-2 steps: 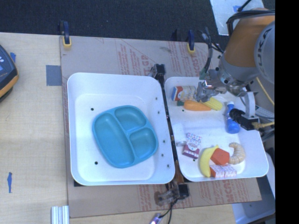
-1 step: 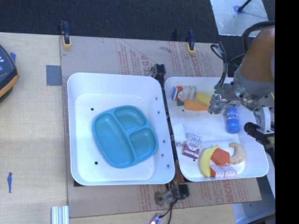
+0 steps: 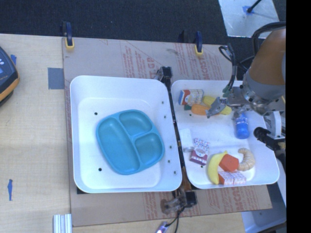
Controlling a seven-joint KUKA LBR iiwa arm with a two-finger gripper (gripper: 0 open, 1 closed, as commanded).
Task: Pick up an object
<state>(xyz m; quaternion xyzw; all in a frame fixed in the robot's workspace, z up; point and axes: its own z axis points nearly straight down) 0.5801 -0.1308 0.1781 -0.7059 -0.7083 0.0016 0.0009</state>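
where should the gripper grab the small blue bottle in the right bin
Grip the small blue plastic bottle across its narrow body, roughly mid-length, coming straight down from above. It seems to lie on its side, long axis running up and down the view, with bare floor of the right white bin on either side. The two-finger gripper sits just up-left of it.

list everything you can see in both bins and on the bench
left bin: 1, white, left of the pair
divided plate: 1, blue, in left bin
right bin: 1, white
banana: 1, yellow, right bin front
red block: 1, beside banana
shrimp: 1, pale orange, right of block
bottle: 1, blue, right bin
carton: 1, red and white, back corner
snack packet: 1, white and maroon
clamps: 2, blue and yellow, bench back edge
arm: 1, grey and orange
gripper: 1, over right bin's back
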